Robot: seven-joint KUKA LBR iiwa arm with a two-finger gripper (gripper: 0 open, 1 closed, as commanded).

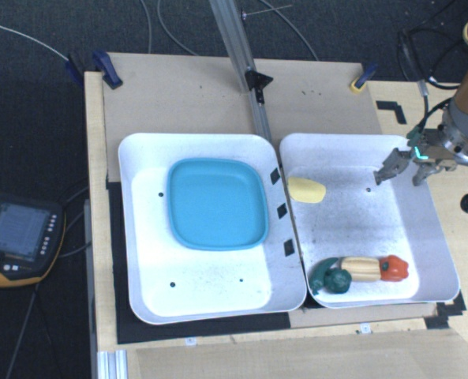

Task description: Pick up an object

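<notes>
Pale wooden counter [178,93] carried two glossy white bins. You had the jaws [403,168] spread open, gripping nothing, above the right bin [423,235]. Left of them lay a rounded yellow piece [306,189]; below, a lumpy green, tan and red toy [358,271].

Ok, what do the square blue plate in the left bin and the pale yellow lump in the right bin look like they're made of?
The square blue plate looks like moulded plastic: even colour, smooth matte face, rounded rim. The pale yellow lump could be soft foam or plastic, matte and rounded; too small to tell which.
</notes>
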